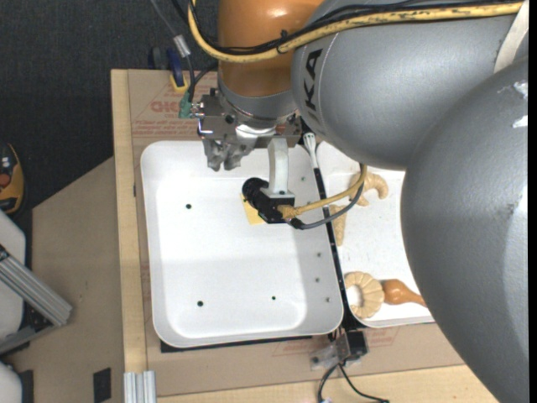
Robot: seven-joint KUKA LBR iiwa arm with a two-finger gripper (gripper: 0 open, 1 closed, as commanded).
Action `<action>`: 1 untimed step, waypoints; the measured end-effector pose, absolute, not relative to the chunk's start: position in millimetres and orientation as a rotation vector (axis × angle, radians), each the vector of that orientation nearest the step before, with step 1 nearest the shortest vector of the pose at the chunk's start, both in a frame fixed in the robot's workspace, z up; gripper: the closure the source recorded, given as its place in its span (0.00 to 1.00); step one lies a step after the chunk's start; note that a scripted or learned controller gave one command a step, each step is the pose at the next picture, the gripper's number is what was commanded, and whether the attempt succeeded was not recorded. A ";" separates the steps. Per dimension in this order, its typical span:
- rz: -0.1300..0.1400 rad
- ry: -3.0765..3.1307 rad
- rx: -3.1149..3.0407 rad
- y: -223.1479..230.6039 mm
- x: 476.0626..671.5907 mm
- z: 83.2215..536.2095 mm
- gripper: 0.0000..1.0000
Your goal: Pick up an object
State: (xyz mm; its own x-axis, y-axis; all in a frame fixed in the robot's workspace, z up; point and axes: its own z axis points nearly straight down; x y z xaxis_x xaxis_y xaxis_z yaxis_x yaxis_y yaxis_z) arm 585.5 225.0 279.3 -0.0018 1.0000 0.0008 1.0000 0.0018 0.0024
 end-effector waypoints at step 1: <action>0.007 2.221 2.218 224.8 621.4 302.7 1.00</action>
